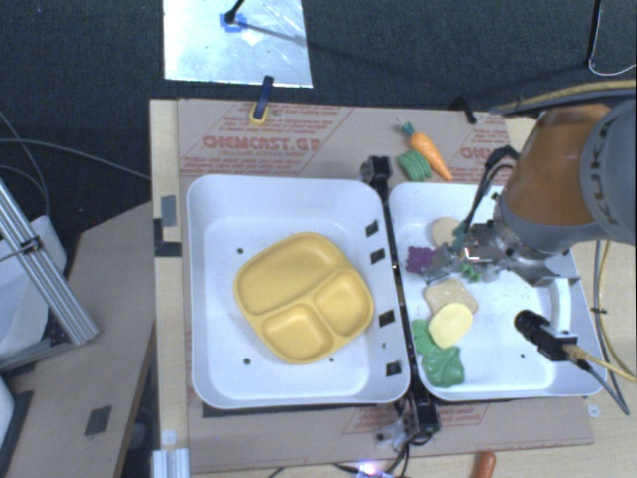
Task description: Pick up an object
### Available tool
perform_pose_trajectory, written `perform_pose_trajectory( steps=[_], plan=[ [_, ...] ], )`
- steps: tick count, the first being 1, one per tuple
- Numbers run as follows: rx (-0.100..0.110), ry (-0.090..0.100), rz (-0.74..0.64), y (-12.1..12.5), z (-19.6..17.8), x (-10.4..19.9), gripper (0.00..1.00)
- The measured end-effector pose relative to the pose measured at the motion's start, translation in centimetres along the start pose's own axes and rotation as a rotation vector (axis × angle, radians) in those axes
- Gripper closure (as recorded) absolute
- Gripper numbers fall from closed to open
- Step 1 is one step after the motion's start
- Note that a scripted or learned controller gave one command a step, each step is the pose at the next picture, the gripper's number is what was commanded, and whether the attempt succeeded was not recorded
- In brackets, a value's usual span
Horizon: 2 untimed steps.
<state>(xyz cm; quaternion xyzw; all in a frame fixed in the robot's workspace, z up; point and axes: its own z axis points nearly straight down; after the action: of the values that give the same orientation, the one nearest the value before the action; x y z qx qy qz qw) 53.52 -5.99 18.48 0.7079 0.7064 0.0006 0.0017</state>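
Observation:
My gripper hangs low over the left part of the right bin, the arm coming in from the right. Just left of its tip lies a purple toy. A cream round piece sits behind it, and a beige slice lies in front. Nearer the front are a yellow piece and a green leafy toy. Nothing shows between the fingers.
The left bin holds a yellow divided plate. A toy carrot and a green piece lie on the cardboard behind the right bin. A shiny sheet lies farther back.

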Motion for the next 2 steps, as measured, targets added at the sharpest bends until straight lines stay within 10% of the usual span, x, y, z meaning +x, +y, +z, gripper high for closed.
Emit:
perform_pose_trajectory(
  steps=[1,2],
  plan=[
    [0.007,0.004,-0.006,-5.07,0.06,3.05,0.0],
    [0.002,0.002,-0.006,-4.84,0.02,3.37,0.0]
  ],
)
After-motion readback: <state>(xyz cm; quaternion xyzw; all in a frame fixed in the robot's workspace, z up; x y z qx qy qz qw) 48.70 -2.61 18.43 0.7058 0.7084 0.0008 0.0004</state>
